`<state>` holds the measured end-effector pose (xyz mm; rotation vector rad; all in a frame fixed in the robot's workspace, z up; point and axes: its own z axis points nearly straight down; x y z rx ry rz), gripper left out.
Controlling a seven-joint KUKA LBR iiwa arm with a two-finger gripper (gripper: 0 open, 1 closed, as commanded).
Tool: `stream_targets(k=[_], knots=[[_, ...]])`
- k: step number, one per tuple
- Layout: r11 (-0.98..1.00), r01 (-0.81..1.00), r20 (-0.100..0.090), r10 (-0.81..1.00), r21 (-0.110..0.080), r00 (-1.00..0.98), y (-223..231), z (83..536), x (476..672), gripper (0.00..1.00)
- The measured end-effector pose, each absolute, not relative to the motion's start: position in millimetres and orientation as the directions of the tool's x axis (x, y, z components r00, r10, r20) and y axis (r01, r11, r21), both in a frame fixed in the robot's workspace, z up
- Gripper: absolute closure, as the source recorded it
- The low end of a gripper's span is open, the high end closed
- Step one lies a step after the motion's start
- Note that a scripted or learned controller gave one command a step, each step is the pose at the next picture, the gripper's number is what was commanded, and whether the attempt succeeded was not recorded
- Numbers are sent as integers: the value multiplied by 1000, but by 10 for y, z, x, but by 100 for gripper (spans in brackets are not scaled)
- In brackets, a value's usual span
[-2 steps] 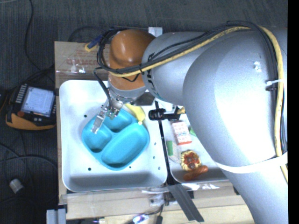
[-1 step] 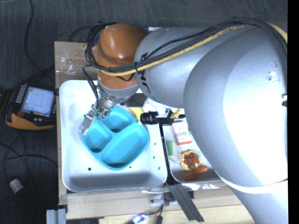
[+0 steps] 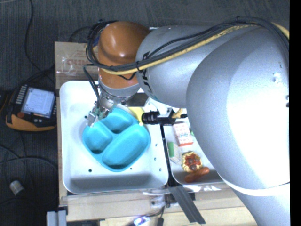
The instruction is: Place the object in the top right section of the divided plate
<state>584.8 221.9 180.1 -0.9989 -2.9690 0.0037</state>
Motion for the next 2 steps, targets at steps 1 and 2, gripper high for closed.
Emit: stream_targets(k=[1,2], knots=[[888,460,0,460,-4,-888,2302,1989,5872,100],[991,137,1,137,0,-991,2326,1282,6199,100]])
